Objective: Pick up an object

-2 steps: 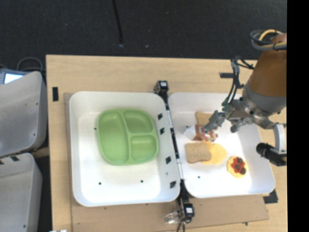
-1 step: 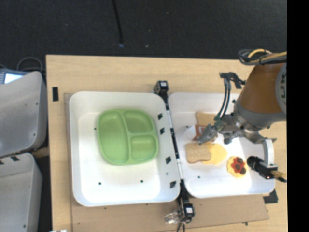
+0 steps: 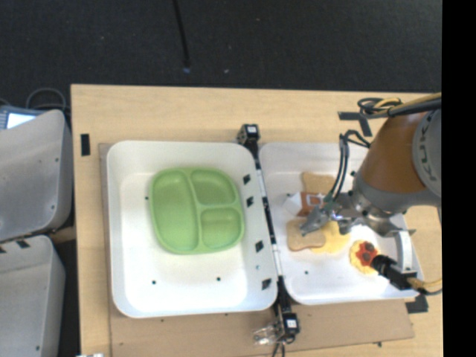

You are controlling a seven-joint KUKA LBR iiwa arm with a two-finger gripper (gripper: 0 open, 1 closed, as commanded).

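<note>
The right bin [image 3: 327, 292] holds several toy food pieces. One tan bread slice [image 3: 320, 183] lies toward the back, and a second tan slice [image 3: 303, 239] lies in the middle near the divider. A flat yellow piece [image 3: 336, 242] sits beside that second slice. Further right lies a yellow piece with a red centre [image 3: 363, 254]. My gripper [image 3: 313, 222] reaches in from the right and hangs low over the upper edge of the second slice, between the two slices. Nothing is visibly held in it.
A green divided plate [image 3: 197, 210] lies in the left bin [image 3: 134, 288]. A raised divider with black clips [image 3: 262, 222] runs between the bins. My arm's orange band [image 3: 394, 158] spans the right bin's far right side.
</note>
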